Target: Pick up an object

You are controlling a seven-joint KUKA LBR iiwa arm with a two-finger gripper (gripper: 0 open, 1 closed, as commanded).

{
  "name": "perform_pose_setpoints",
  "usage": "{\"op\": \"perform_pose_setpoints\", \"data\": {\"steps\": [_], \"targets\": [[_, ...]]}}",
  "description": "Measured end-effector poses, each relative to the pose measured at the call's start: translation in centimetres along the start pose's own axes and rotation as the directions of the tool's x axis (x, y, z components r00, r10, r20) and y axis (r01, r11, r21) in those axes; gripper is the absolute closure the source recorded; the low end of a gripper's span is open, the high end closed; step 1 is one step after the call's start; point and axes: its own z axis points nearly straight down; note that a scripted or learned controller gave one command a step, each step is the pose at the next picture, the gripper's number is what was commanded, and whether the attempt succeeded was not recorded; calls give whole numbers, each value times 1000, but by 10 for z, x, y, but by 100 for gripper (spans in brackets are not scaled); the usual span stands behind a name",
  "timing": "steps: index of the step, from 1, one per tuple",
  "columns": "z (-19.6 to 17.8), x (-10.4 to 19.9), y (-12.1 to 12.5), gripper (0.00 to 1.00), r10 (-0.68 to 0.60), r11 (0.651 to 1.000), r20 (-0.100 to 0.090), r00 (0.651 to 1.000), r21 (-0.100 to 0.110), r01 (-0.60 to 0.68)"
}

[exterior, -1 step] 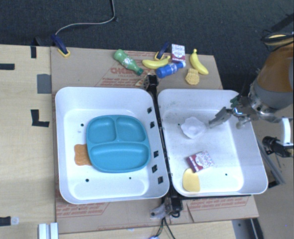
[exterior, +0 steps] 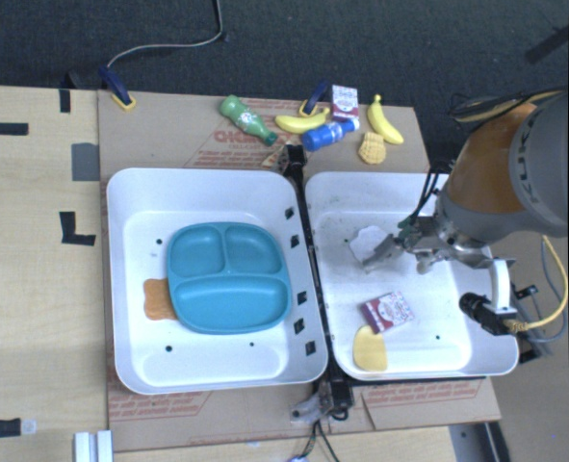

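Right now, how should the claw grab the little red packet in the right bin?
Probably from straight above. The red packet lies flat and tilted on the floor of the right bin, so its two long edges are the best places to pinch. The yellow piece sits close below it, so turn the claw to match the packet's tilt.

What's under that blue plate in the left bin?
An orange piece pokes out from beneath the blue plate's left edge. Whatever else lies below is covered.
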Motion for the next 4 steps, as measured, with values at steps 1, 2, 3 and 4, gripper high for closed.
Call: {"op": "perform_pose_setpoints", "data": {"steps": [1, 2, 3, 4], "targets": [[53, 33, -53, 0, 4, 1000, 8, 1000, -18, -4], [56, 32, 6, 0, 1, 1000, 3, 1000, -8, -1], [56, 35, 93, 0, 0, 1000, 3, 1000, -6, 0], [57, 22, 120, 0, -1, 1000, 2, 1000, -5, 1]]}}
